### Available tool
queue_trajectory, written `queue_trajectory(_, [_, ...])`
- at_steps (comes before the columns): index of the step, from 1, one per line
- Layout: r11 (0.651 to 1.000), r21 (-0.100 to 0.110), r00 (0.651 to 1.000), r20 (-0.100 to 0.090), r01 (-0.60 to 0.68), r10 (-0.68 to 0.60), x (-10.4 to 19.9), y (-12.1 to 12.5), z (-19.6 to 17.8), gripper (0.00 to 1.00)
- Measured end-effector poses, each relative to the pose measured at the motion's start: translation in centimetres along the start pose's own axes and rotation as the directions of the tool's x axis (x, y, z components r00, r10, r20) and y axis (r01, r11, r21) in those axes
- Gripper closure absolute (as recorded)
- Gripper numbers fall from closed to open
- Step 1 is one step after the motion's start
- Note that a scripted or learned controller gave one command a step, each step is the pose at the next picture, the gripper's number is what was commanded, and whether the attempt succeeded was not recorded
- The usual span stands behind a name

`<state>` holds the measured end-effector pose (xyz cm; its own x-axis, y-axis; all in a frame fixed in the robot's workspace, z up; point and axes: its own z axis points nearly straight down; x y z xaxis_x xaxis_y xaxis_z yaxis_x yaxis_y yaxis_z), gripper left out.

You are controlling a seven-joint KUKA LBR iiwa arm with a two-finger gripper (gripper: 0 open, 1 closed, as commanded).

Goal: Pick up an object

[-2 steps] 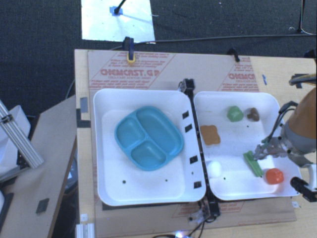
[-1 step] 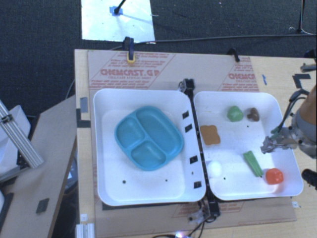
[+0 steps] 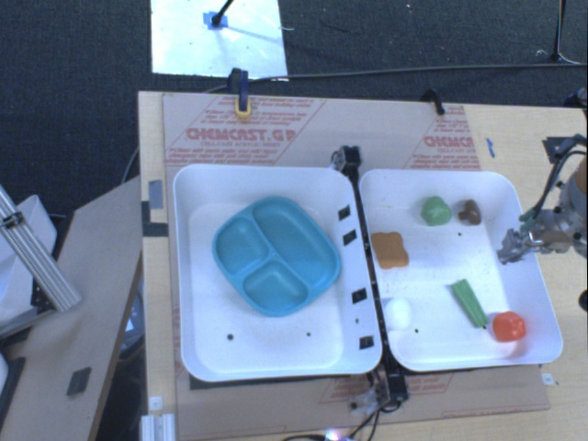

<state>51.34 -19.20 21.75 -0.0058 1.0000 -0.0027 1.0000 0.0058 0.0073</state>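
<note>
The right bin holds several small items: a green round piece, a brown lump, an orange toast-shaped piece, a green stick, a red-orange ball and a white ball. My gripper hangs at the right rim of this bin, above its edge and apart from all the items. Nothing shows between its fingers. The nearest items are the brown lump to its upper left and the green stick below left.
The left bin holds a blue divided plate. A black divider with clips runs between the bins. The bench board extends behind them, with a yellow clamp at its far edge.
</note>
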Motion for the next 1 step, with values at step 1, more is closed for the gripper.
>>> queue_trajectory(1, [1.000, 0.003, 1.000, -0.001, 0.000, 0.000, -0.02, 0.13, -1.46, 1.00])
